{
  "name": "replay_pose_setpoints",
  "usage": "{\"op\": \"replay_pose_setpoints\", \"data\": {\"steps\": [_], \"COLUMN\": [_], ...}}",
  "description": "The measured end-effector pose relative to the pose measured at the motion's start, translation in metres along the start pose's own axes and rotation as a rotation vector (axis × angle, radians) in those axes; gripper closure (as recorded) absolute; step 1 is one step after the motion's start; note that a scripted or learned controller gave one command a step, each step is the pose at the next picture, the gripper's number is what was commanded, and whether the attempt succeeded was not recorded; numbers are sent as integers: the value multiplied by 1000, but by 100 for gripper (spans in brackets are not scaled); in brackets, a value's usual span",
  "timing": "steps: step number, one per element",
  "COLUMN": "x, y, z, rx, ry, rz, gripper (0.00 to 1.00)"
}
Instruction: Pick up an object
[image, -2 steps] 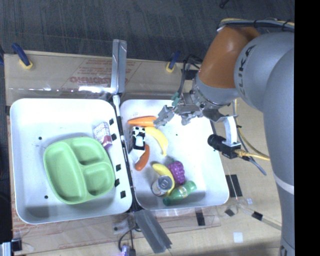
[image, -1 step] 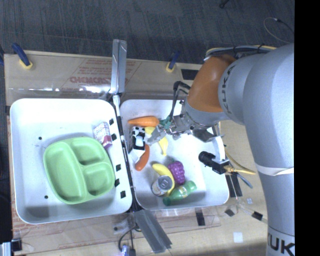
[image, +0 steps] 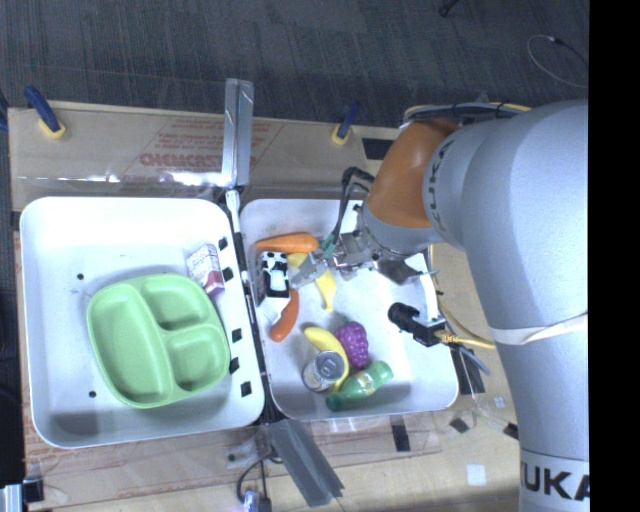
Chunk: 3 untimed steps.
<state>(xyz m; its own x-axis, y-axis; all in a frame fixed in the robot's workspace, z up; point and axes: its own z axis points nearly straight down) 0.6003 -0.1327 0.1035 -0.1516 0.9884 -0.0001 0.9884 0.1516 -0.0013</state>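
Lighting is coming from overhead, even and fairly bright. The two white bins are blowing out near white: the left bin (image: 60, 300) is losing wall detail, the right bin (image: 400, 345) slightly less so. Soft shadows are pooling under the green tray (image: 160, 340) at its lower left edge and along the inside bin walls. The grey arm (image: 520, 220) is showing a broad soft highlight and the orange band (image: 400, 185) a dull sheen. The dark floor (image: 300, 50) at top is reading dim and grainy. Overall sharpness is staying low; small items are looking soft and print on the cardboard worktop (image: 180, 145) is barely reading.
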Motion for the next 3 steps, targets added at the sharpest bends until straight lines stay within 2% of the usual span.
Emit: {"op": "replay_pose_setpoints", "data": {"steps": [1,2,3], "x": [0,53,53], "y": [0,17,17], "z": [-10,-128,-128], "rx": [1,-1,0], "ry": [0,0,0], "rz": [-4,-38,-38], "gripper": [100,100,0]}}
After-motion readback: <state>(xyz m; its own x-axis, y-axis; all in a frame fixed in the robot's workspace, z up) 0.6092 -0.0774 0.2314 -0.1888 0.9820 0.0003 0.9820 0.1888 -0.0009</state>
